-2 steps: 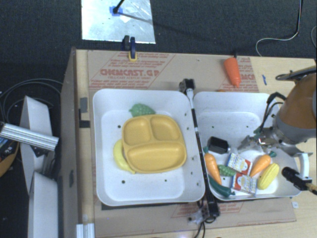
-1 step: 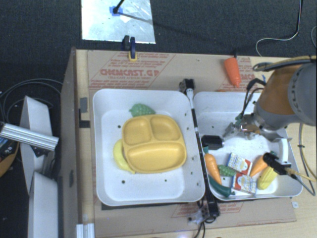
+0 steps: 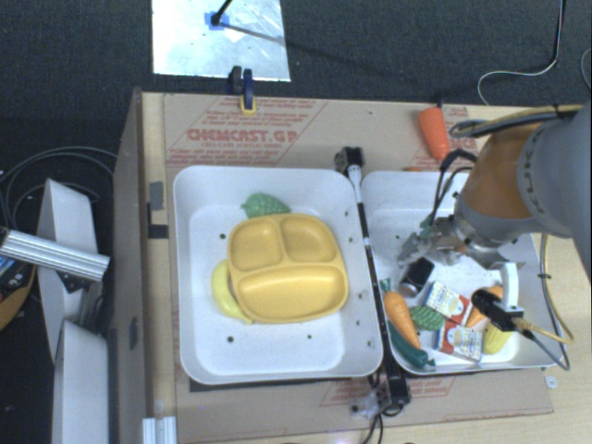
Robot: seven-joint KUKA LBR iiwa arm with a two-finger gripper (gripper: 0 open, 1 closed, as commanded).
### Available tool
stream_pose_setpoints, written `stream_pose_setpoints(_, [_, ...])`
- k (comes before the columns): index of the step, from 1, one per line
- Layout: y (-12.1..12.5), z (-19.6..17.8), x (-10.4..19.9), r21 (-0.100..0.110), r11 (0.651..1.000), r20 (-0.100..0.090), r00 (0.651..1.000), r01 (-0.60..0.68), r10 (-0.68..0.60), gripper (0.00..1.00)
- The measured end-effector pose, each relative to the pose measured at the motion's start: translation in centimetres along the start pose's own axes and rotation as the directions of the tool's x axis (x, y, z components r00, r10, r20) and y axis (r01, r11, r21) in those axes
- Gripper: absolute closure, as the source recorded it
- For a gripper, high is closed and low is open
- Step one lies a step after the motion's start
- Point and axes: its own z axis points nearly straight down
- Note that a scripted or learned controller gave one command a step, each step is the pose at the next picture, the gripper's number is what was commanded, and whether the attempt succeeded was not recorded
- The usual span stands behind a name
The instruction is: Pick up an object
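A bench [image 3: 240, 128] covered with printed cardboard is seen from above, and two shallow white bins are set on it side by side. The left bin [image 3: 203, 345] is taken up mostly by a yellow divided plate [image 3: 282, 266], which is laid flat at its centre. The right bin [image 3: 398, 202] is entered from 3 o'clock by the grey arm [image 3: 523, 178], its orange band being turned toward the camera.

The gripper [image 3: 421, 246] is placed low over the middle of the right bin, toward the 9 o'clock wall. Whether it is open or closed cannot be told, and no object can be made out in its grasp.

The objects for picking are gathered in the lower half of the right bin. A carrot [image 3: 400, 313] is laid at about 7 o'clock, close to the left wall, with a green ridged piece [image 3: 427, 319] just beside it at its 3 o'clock. Two printed packets are found further right, one [image 3: 444, 299] near the bin's centre and one [image 3: 462, 340] at 6 o'clock. A small black block [image 3: 416, 274] is seen just at the gripper's 6 o'clock.

In the left bin, a green leafy piece [image 3: 264, 203] is tucked at the plate's 12 o'clock edge, and a yellow curved piece [image 3: 222, 289] is partly covered at its 8 o'clock edge.
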Motion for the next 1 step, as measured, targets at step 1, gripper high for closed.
stream_pose_setpoints(1, [0.1,-1.06,0.07,-0.002,1.0,-0.001,1.0,0.003,-0.003,1.0])
